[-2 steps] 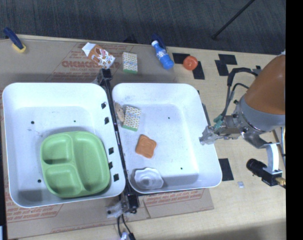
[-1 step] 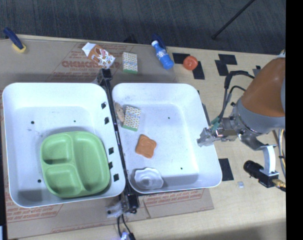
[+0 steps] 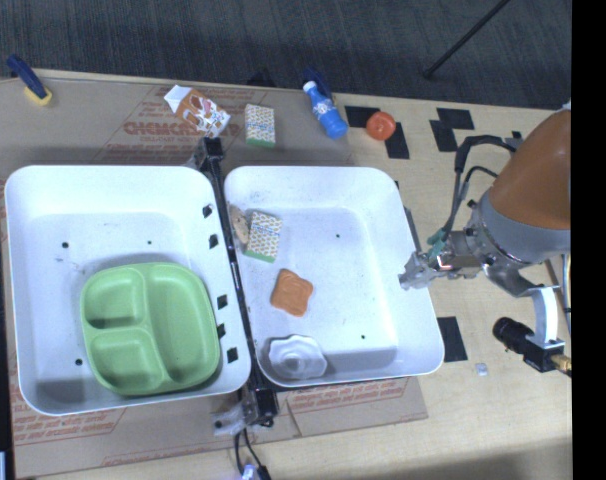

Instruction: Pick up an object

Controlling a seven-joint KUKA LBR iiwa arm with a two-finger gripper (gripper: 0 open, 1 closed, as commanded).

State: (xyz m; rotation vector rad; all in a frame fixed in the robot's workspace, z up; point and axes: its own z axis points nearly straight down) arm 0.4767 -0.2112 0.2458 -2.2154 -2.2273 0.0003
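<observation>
One white cup (image 3: 296, 356), one orange piece (image 3: 292, 293), one patterned packet (image 3: 263, 235); end effector (image 3: 419, 271) state unclear.

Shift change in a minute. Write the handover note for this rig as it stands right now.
Claw: at the right bin's right rim, nothing seen in it; open or shut unclear.
Right bin: orange piece mid-floor, patterned packet by the left wall, white cup at the front.
Left bin: green divided tray.
Done: nothing picked.
Left: pick one object.

Two white bins (image 3: 393, 193), one green tray (image 3: 148, 326), one orange block (image 3: 292, 293), one blue bottle (image 3: 326, 112).
</observation>
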